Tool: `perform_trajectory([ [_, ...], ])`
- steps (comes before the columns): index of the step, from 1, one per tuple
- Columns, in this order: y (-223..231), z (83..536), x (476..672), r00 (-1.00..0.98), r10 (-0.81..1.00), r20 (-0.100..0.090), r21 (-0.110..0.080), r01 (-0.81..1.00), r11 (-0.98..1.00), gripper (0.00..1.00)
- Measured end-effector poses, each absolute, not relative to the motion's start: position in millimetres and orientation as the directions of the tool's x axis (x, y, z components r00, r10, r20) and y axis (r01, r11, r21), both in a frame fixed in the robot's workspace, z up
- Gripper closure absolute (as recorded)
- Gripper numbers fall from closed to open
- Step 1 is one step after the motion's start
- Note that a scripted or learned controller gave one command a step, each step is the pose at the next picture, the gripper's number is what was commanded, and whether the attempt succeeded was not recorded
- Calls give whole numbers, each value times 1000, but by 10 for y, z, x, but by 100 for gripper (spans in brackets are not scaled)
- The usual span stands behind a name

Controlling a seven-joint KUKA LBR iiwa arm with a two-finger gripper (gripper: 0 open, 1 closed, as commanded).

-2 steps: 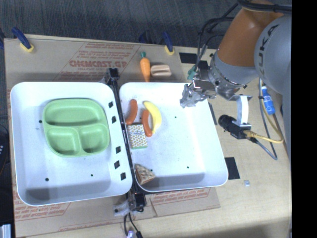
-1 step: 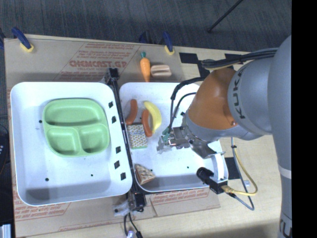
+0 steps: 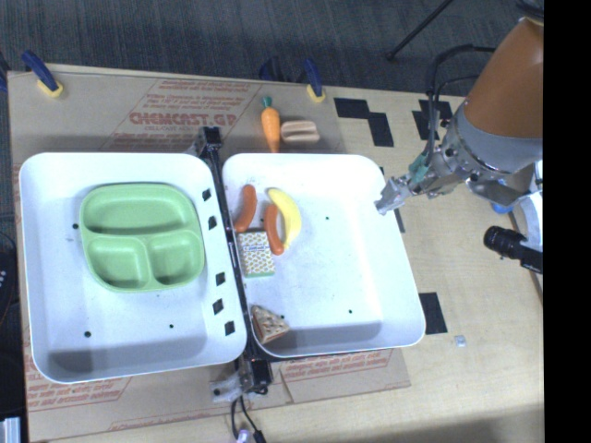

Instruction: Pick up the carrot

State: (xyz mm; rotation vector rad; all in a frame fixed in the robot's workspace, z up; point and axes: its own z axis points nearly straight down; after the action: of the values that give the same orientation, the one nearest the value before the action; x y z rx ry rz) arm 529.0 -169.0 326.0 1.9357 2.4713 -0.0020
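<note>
Nothing done yet, by the look of things. Carrot (image 3: 270,127) lying on the desk (image 3: 462,377) behind the right bin (image 3: 365,247), outside it, just past the far rim, green top pointing away; touched by nothing. Just to its right, a small bun-like toy (image 3: 299,133).

Gripper (image 3: 390,198) over the right bin's right rim, near the far corner, well apart from the carrot. Open or closed: impossible to tell at this size and angle. Nothing visible in its grasp.

Inside the right bin, clustered along the left wall: banana (image 3: 285,214), two sausages (image 3: 246,207), a small box (image 3: 256,253), a wedge-shaped toy (image 3: 268,323) at the near corner. In the left bin (image 3: 55,275), a green tray (image 3: 141,235).

Left to do, as a judgement: practically everything. Travel across and beyond the far rim, descent over the carrot, closing, lifting. Worth minding the bun so near the carrot, and the rim close by.
</note>
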Motion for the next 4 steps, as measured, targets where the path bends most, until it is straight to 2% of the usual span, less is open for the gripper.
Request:
perform_trajectory([
  [1,-1425,2113,4795,-483,875,3,-3,875,483,100],
  [2,-1816,3428,5199,-753,658,-2,-1,658,753,100],
  [3,-1042,1793,4758,-851,526,5,-2,526,851,100],
  [4,-1449,3081,4773,-840,543,-3,-1,543,840,100],
])
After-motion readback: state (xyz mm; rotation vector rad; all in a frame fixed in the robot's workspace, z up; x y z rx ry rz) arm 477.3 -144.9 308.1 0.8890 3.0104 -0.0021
